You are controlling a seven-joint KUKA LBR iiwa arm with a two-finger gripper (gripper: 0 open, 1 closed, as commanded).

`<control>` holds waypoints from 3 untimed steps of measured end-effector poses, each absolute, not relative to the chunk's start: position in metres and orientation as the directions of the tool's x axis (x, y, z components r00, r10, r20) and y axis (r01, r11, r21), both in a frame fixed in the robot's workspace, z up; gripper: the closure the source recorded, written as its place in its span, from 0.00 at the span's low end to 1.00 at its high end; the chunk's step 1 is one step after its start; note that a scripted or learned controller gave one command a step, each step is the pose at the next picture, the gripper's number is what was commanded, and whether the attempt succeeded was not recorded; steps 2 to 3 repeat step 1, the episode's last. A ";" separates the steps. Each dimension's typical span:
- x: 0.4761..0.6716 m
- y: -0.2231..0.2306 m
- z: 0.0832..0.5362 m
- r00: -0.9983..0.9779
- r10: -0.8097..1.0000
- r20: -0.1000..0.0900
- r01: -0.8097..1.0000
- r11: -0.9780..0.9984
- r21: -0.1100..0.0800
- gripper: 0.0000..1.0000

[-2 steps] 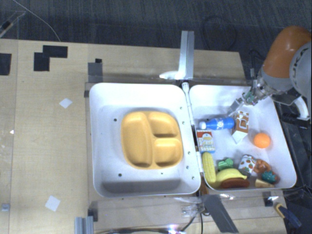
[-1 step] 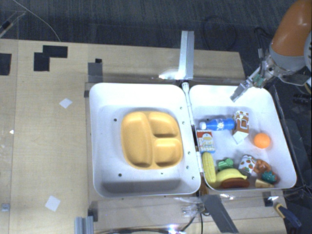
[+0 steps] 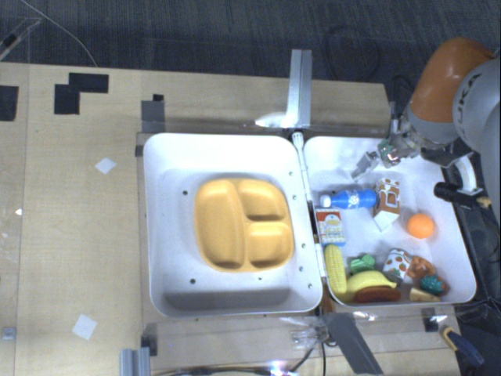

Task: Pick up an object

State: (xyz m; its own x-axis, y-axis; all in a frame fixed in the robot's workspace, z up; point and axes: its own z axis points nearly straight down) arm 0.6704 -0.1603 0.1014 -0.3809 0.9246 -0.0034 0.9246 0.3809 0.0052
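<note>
My gripper (image 3: 377, 158) hangs low over the far part of the right bin (image 3: 458, 251), at the end of the grey arm with its orange band (image 3: 446, 81). Just in front of it lie a blue bottle with a white cap (image 3: 349, 200) and a small brown-and-white box (image 3: 387, 195). An orange ball (image 3: 421, 225) sits to the right. A red-and-white carton (image 3: 330, 227), a corn cob (image 3: 335, 266), a green toy (image 3: 362, 262) and a banana (image 3: 368, 281) crowd the near left corner. Nothing shows in the gripper's grasp.
The left bin (image 3: 168, 210) holds a yellow divided tray (image 3: 243, 224). More small toys (image 3: 411, 270) lie along the right bin's near edge. A metal post (image 3: 300, 84) rises behind the wall between the bins. Wooden bench surface (image 3: 70, 210) extends to the left.
</note>
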 end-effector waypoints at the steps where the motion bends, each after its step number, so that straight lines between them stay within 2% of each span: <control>1: 0.674 -0.159 0.116 -0.385 0.923 -0.009 0.923 0.385 0.014 1.00; 3: 0.674 -0.159 0.116 -0.385 0.923 -0.009 0.923 0.385 0.014 1.00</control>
